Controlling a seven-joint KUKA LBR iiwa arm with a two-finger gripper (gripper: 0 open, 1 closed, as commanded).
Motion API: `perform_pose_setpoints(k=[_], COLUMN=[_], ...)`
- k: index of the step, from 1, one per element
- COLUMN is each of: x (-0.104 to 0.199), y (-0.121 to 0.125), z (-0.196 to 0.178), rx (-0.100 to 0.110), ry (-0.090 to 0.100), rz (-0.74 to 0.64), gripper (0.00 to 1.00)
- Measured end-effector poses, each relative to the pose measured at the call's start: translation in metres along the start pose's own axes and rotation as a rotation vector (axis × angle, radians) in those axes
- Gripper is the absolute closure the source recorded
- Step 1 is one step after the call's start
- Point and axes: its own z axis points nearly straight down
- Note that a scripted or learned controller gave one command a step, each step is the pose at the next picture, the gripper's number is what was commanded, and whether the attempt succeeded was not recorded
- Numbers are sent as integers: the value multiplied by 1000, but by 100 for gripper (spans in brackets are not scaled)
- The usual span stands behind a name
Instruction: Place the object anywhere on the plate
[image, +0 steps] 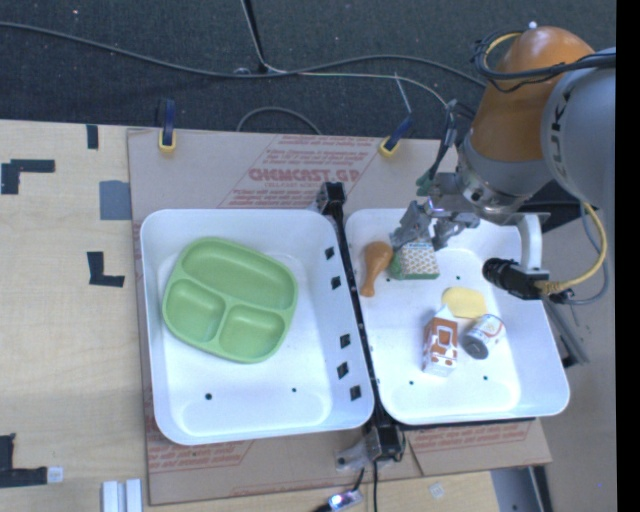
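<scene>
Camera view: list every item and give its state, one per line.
Green plate: lies flat in the left bin, nothing on it.
Drumstick: lying in the right bin, by the divider.
Green checkered packet: directly under the end effector.
Yellow piece: lying flat.
Small carton: on its side.
Can: tipped over.

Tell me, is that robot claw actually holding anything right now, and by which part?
It cannot be told. The gripper sits right over the small green-and-white packet in the right bin, but the view does not show the packet between its fingers.
</scene>
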Motion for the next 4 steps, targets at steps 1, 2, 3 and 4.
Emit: perform_pose_setpoints(k=[1, 2, 3, 4], x=[56, 114, 163, 205], y=[16, 18, 17, 27], z=[4, 23, 32, 35], rx=[1, 3, 3, 1], ry=[-1, -2, -2, -2], rz=[0, 0, 1, 1], gripper=[100, 100, 100, 100])
